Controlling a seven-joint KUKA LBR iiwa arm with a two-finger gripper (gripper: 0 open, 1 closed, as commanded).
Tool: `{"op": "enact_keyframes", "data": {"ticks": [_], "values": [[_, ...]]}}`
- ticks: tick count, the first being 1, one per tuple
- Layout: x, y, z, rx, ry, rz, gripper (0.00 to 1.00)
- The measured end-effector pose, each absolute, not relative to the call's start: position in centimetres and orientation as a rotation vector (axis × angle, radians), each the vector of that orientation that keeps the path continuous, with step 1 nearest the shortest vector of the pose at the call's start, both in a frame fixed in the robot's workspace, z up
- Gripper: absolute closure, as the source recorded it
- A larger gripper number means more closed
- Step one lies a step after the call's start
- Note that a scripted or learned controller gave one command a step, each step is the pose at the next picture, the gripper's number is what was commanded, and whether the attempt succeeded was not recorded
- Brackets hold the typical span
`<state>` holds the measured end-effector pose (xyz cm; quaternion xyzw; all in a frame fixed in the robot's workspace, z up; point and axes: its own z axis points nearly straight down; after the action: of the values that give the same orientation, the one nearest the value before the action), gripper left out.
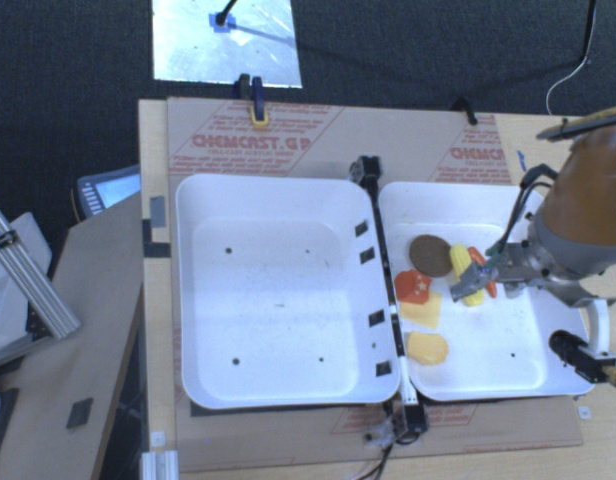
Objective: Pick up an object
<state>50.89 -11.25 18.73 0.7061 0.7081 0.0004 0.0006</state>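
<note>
Nearest me in the right bin (508, 368) sits a rounded yellow piece (427, 348), then a flat yellow slice (421, 313) and a red piece (413, 287). My gripper (470, 286) hangs over the yellow object (461, 261); whether it's open or closed I cannot tell. Beyond lies a brown disc (430, 255). These look light, smooth, maybe slippery; I'd pinch across the narrow sides.

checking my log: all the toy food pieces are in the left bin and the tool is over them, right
Not quite: the food pieces lie in the right bin, not the left bin, as the camera view shows. The tool is over them.
</note>
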Motion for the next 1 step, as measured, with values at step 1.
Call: {"op": "enact_keyframes", "data": {"ticks": [1], "values": [[59.02,-8.45,7.99,2.208,2.228,0.006,0.00]]}}
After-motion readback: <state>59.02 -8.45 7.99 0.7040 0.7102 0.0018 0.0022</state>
